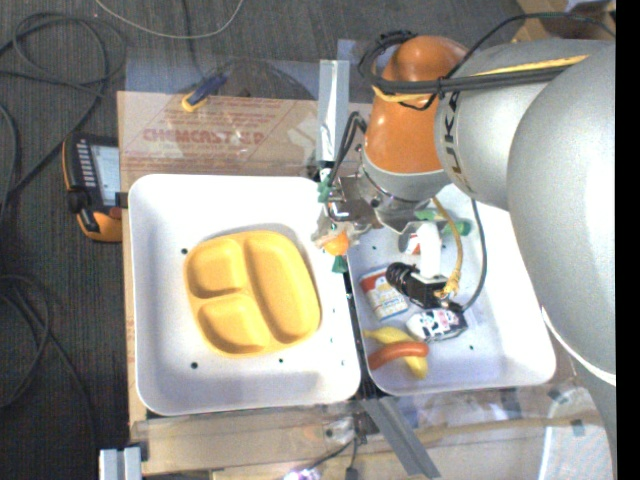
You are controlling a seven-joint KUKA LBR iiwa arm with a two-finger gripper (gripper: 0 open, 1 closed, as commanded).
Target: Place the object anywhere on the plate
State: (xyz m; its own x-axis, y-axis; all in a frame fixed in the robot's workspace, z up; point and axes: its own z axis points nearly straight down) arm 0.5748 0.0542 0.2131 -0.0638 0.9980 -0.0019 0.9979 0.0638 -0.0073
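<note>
A small orange object (337,241) is seen directly under the gripper (338,230), at the seam where the left bin (170,368) and the right bin (505,353) meet, roughly over the left bin's right rim. Which way it points cannot be told. It is shown as a compact, rounded patch with no clear long axis, and part of it is hidden by the gripper's metal. Its colour is read as bright orange shading to yellow, and no finer detail is made out at this size. Whether the gripper is spread or pressed together cannot be told. It also cannot be settled whether the orange object is pinched or merely lies below the gripper.

The plate (243,268) is found in the middle of the left bin. It is yellow, rounded at the corners, divided into three compartments and set at a slight slant to the bin's walls. The orange object is located near the plate's upper right corner in the view, apart from it and outside its rim.

The arm (410,98) is extended in from the right, with its orange band over the right bin's far left corner. In the right bin a red-and-white packet (381,293), a black-and-white item (437,321) and a yellow and red item (400,353) are laid close together near the left wall.
</note>
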